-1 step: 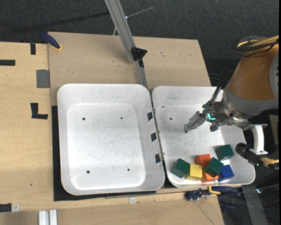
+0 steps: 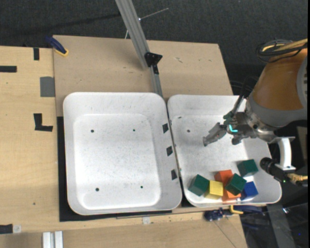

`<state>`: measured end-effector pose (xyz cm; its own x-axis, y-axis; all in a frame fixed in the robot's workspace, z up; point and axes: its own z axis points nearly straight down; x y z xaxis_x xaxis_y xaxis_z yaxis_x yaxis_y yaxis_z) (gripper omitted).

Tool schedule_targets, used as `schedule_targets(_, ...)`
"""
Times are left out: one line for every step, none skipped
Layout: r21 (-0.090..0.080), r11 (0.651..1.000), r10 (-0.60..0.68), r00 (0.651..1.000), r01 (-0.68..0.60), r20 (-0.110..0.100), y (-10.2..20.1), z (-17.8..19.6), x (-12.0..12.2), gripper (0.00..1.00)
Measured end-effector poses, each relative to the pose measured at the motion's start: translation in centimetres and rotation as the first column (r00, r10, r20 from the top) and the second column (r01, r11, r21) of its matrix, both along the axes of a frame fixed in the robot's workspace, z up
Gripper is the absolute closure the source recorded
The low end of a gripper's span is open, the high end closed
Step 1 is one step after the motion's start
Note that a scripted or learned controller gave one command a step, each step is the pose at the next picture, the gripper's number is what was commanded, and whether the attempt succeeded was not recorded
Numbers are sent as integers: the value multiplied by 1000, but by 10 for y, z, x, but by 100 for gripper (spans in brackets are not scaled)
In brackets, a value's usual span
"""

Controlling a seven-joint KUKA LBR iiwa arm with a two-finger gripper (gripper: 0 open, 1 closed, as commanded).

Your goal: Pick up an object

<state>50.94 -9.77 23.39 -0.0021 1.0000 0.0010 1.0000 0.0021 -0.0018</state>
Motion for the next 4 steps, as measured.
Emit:
schedule_targets(-1, 1000, -2, 1000, 2, -6, -3, -63, 2, 0)
schedule_targets(0, 1000, -1, 1000, 1, -5, 2, -114, 9, 0)
schedule_targets(0, 1000, -1, 1000, 1, -1, 3, -143, 8, 0)
schedule_targets(2, 1000, 0, 1000, 0, -3, 4, -133, 8, 100)
